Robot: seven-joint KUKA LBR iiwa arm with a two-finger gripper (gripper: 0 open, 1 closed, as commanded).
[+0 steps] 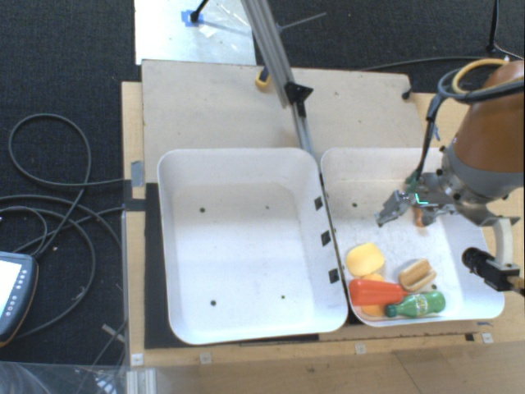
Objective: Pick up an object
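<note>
While the hand (408, 203) is held above the bare upper part of the right bin (361, 171), its state cannot be told: the metal parts are too small and dark, though nothing is seen held in it. A miss is judged likely, since the toys are crowded in the bin's near corner, well apart from the hand; a descent there could nudge neighbours or catch the wall. Four things are counted: one yellow lemon (365, 260), one bun (417, 274), one orange carrot (376, 291) and one green bottle (417, 304). Two bins are borne by the counter (213, 105); the left bin (238, 245) holds nothing.
</note>
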